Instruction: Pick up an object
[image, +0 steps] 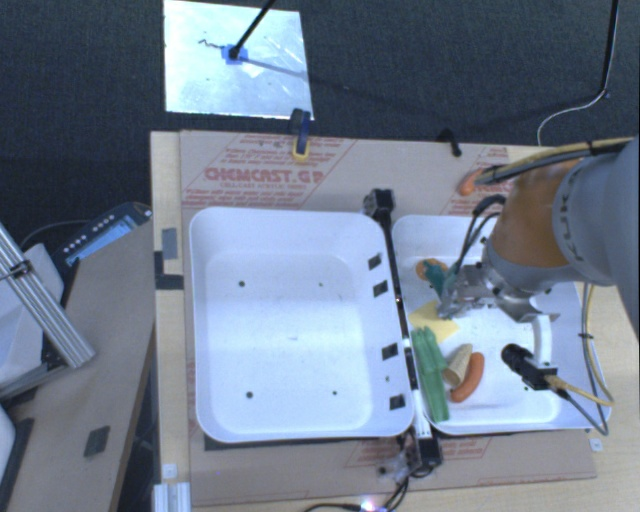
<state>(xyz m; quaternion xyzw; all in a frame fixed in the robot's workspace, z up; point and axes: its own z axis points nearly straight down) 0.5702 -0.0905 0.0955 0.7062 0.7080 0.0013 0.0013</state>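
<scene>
Eyes on the right bin (560, 415), where the pickings all lie. Nearest the action is a pale yellow flat piece (437, 322), lying on the bin floor just under the gripper (452, 298). Above it, toward the far wall, sits a small teal-and-orange object (433, 270). Down along the bin's left wall runs a green strip (431, 372), and beside it a tan cone-shaped piece (458, 362) touches an orange sausage-shaped piece (470, 377).

The gripper is low over the yellow piece, close to touching it, and that looks like the target. Whether anything sits between the tips is too small and shadowed here to say, and I cannot tell how the hand is set.

To do this step well, I judge the descent should be straight and centred on the yellow piece; it lies flat, so the tips will want to catch an edge rather than the broad face. Keep clear of the green strip and the bin wall close by.

The arm (590, 210) comes in from the right, its orange band (522, 225) above the wrist, bent down steeply into the bin. The left bin (215, 330) lies alongside.
</scene>
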